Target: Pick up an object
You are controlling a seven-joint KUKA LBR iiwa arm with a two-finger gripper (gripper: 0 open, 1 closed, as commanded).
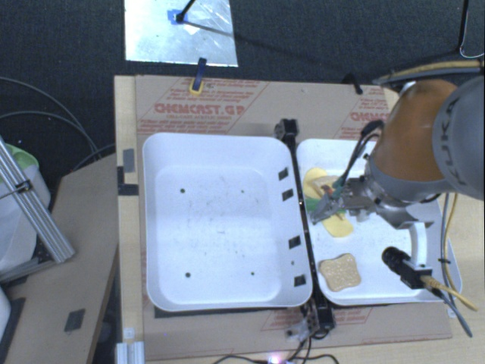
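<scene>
A: Which step is running?
B: Reaching, I'd say. The end effector (327,202) is hanging over the yellow, soft-looking lump (339,226) in the right shallow white bin (371,250) — clenched or released, I cannot tell.
A: Next?
B: Probably closing squarely, then lifting.

Count | white bins: 2, left bin (220,226) and right bin (377,243) | tan bread slice (339,272): 1 | yellow pieces (339,227): 2 visible, partly hidden, possibly one object
</scene>
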